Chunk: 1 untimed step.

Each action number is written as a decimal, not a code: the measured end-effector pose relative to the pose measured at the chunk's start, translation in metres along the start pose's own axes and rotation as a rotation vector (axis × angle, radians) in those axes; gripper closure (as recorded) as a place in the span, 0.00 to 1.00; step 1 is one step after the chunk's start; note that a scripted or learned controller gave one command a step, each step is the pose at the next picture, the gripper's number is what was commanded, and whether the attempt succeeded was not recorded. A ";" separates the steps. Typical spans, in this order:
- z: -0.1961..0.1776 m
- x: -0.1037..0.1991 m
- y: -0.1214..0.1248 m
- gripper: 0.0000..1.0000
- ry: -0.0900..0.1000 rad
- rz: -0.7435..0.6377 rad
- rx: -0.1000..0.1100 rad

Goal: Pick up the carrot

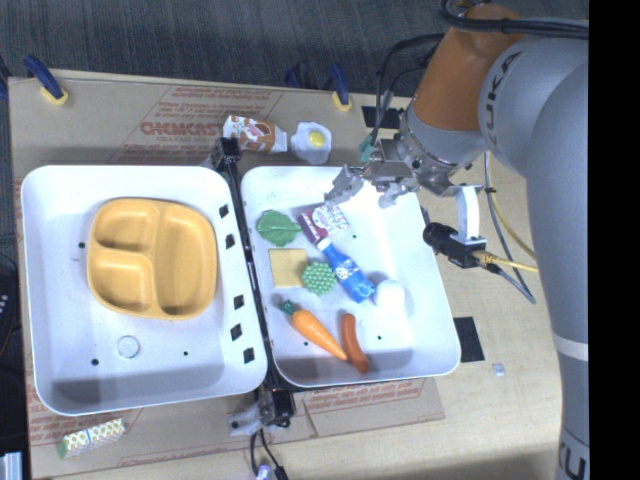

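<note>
Near edge of right bin point(440, 353): we noted carrot point(313, 331) lying flat, sausage point(354, 342) just beside it. Behind: cheese slice point(288, 266), broccoli point(319, 278), blue bottle point(348, 271), green leaf point(278, 228). Far end: end effector point(365, 186) above bin's far rim, fingers spread, nothing between them. Left bin held yellow tray point(155, 257).

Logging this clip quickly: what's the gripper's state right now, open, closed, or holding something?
Gripper: open, holding nothing, above the far edge of the right bin; the carrot lies untouched near the front.
</note>
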<state>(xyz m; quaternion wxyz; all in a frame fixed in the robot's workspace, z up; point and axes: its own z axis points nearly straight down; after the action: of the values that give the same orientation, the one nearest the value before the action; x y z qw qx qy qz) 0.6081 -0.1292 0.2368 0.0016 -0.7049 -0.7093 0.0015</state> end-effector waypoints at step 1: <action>0.108 0.030 -0.065 0.00 0.002 0.020 0.005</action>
<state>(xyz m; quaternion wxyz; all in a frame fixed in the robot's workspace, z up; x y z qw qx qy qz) 0.5427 -0.0998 0.1292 0.0038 -0.7118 -0.7023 0.0027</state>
